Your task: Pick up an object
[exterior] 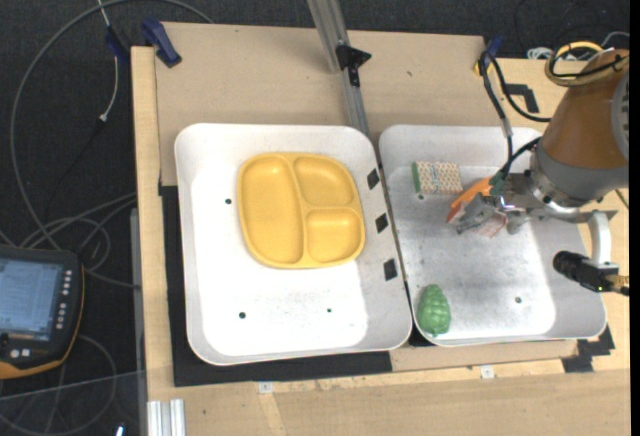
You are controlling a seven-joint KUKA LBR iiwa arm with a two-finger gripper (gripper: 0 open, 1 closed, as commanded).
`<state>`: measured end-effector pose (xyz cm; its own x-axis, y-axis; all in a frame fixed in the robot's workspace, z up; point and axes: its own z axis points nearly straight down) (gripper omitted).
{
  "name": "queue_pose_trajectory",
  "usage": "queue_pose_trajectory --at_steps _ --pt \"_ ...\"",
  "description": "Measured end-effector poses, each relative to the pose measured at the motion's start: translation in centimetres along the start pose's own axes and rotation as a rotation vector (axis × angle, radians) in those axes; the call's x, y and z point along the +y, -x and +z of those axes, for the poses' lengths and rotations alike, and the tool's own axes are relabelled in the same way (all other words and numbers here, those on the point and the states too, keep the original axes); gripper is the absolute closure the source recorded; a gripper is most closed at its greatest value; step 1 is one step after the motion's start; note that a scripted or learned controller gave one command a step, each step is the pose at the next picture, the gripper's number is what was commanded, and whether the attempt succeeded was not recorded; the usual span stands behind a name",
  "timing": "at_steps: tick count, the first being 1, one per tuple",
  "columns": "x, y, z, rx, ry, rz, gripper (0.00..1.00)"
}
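Gripper (478, 215) was seen low over right bin (530, 314); jaw state couldn't be told. Orange object (466, 198) was at its tips, green object (434, 309) near front-left corner.

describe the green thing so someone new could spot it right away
Find the right-hand white bin of the two. At its front-left corner, against the wall, lies the green object: a small, bumpy, rounded lump. It is the only green item, well apart from the speckled block.

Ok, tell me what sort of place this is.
Most likely a robot lab test bench: two white bins clamped to a board, a grey arm reaching in, loose cables on dark carpet, and a teach pendant at the left.
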<state>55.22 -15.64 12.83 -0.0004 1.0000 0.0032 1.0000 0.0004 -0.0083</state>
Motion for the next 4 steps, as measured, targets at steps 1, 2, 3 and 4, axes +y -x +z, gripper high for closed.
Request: queue_pose_trajectory --at_steps 1,2,3,4 --pt "0.0 -0.1 3.8 -0.001 0.002 0.0 0.0" --pt "0.1 -0.1 2.5 -0.001 0.008 -0.001 1.0" --pt "-0.4 0.2 -2.2 -0.005 0.014 0.0 1.0" --pt "-0.5 0.7 -8.5 -0.006 0.017 -0.001 1.0"
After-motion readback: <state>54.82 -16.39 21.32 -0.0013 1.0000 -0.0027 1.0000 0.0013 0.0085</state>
